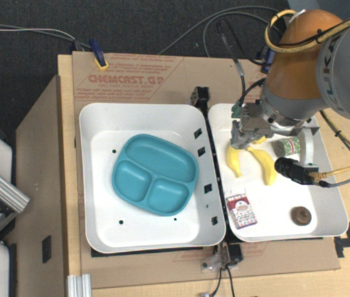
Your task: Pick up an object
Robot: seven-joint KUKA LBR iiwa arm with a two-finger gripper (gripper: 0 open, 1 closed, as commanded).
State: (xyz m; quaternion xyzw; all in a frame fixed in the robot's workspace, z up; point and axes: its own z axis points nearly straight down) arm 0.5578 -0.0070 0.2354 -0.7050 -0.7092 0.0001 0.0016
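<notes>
A: What do you count?
B: Two bananas [234,160], one card box [241,210], one brown puck [300,215] in your right bin [332,224]; one teal tray [155,174] left.
A: The hand [241,140]?
B: Over the left banana near the divider; grip unclear.

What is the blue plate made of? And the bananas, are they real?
The blue plate looks like smooth plastic: one even colour, rounded moulded compartments, a soft sheen. The bananas are evenly bright yellow with no brown spots, so they may be plastic toys, though the picture cannot settle it.
</notes>
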